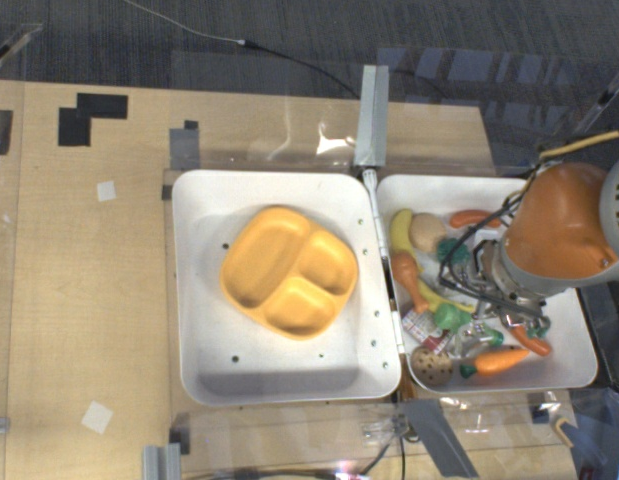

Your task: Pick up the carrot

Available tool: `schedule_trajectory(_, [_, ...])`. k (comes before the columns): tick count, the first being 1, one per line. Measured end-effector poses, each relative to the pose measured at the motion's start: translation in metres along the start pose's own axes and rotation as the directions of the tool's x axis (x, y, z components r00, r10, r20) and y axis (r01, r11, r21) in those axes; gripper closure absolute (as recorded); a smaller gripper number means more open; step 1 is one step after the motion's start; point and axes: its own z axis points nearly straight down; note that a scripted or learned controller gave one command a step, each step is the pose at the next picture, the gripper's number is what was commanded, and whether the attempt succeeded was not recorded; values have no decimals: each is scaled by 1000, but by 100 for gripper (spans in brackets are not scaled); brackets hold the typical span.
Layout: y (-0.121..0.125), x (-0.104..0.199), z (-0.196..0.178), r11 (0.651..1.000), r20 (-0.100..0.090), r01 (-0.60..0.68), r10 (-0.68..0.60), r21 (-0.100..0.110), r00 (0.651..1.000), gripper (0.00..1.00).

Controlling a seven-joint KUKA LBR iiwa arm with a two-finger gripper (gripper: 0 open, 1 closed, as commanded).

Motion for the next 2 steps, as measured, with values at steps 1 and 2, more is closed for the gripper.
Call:
schedule_trajectory(1, [24, -10, 0, 956, -2, 292, -292, 6, 956, 0])
schedule_trajectory(2, [-63, -10, -44, 989, -6, 146, -146, 0, 989, 0])
